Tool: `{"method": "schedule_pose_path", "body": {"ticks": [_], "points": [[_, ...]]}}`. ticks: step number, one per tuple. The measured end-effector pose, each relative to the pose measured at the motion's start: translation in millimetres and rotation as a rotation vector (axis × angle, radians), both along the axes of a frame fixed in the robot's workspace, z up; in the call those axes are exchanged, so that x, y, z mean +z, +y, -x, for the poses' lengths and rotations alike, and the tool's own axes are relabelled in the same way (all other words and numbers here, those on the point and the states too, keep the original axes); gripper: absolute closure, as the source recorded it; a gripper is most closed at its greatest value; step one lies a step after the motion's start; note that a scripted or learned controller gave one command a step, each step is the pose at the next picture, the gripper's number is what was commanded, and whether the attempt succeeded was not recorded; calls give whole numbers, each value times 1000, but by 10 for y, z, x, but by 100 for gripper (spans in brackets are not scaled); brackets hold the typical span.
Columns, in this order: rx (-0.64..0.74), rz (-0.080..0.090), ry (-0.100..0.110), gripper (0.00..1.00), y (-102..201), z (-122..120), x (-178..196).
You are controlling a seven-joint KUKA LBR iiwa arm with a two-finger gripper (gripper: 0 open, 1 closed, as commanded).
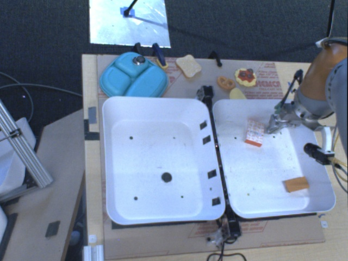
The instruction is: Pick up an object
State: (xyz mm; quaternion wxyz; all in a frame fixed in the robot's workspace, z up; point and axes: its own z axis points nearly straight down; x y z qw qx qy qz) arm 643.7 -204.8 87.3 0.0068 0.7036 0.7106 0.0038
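Leftmost, a blue tray [134,76] lies on the bench above the left bin [117,162], at its 12 o'clock.

- Left bin: white and shallow; one dark round piece [166,176] near its middle.
- Bench strip behind the bins, left to right: toast slice [188,66]; small orange piece [225,82]; yellow piece with a red top [246,76]; pale yellow piece [237,94] touching the right bin's far rim.
- Right bin [321,200]: white and shallow, just beside the left bin.
- Packet [254,132]: white with an orange-red end, flat in the right bin toward 11 o'clock of its floor.
- Block [296,185]: orange-brown, at about 4 o'clock in the right bin, well apart from the packet.
- Gripper [272,126]: over the right bin at the packet's 3 o'clock, just beside it; too small and dark to tell whether it is spread or pressed together. Nothing visibly held.
- Arm [326,78]: grey with an orange band, reaching in at the right bin's 2 o'clock.
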Motion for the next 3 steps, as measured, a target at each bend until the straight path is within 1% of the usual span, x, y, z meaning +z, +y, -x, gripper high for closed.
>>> {"method": "schedule_pose_path", "body": {"ticks": [1,2,3], "points": [[-4,-3,7,0,-8,41,-1],[0,-3,8,0,558,-278,-12],[-17,1,6,0,-69,1301,20]]}}
